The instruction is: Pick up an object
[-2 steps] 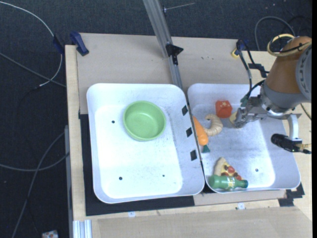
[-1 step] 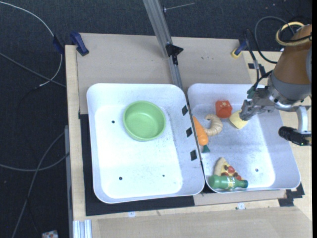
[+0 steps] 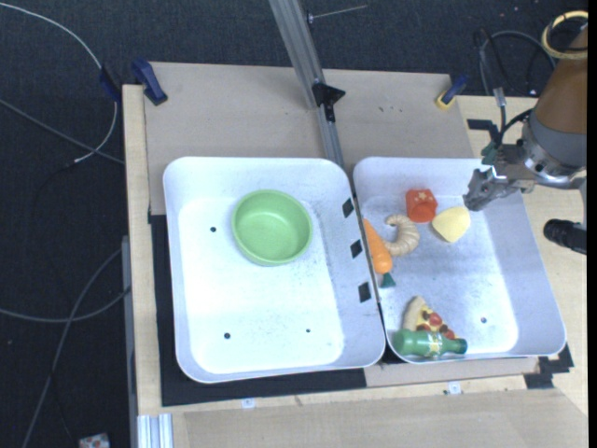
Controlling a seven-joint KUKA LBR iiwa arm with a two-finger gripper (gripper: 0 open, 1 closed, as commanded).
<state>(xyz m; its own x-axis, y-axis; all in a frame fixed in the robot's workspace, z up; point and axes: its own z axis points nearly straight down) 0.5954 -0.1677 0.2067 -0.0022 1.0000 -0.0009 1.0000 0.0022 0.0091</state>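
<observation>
The right bin (image 3: 522,278) holds a red pepper-like toy (image 3: 421,203), a pale yellow wedge (image 3: 451,224), a beige curved piece (image 3: 403,234), an orange carrot (image 3: 377,246), a pizza slice (image 3: 424,315) and a green bottle (image 3: 427,344). My gripper (image 3: 481,192) hangs over the bin's upper right part, just right of and above the yellow wedge, a little apart from it. Nothing shows between its fingertips.
A green bowl (image 3: 271,226) sits in the left bin (image 3: 215,325). A metal pole (image 3: 303,45) slants from the top down to the gap between the bins. Blue and yellow clamps mark the bench's back corners. Cables lie on the dark floor at left.
</observation>
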